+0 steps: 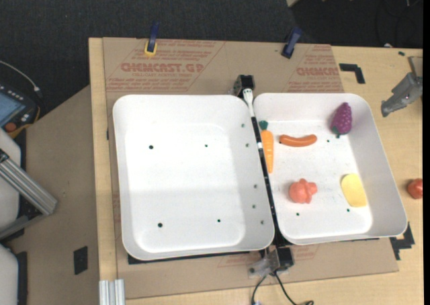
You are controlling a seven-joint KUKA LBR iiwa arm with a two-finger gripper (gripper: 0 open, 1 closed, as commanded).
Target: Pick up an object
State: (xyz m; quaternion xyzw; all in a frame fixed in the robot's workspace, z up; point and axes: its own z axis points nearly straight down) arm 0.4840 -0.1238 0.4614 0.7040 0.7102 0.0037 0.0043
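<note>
We take the right bin (pixel 379 183) as our landmark. It sits beside the left bin (pixel 127 162) on a brown cardboard sheet (pixel 195 62), the two meeting along a dark seam.

Inside the right bin we see five toy foods. An orange carrot (pixel 267 150) lies along its left wall, close against the seam. A reddish sausage (pixel 297 140) lies just right of the carrot's upper end, in the bin's far half. A purple bunch of grapes (pixel 341 118) rests in the far right corner. A pinkish-red fruit (pixel 302 191) sits near the middle of the near half, and a yellow lemon-like piece (pixel 353 189) lies to its right, apart from it. A small orange-red object (pixel 415 189) lies outside the bin, beyond its right wall, on the cardboard.

The gripper (pixel 403 95) hangs outside the bin too, past its far right corner and above the cardboard. It holds nothing that we can see.
</note>
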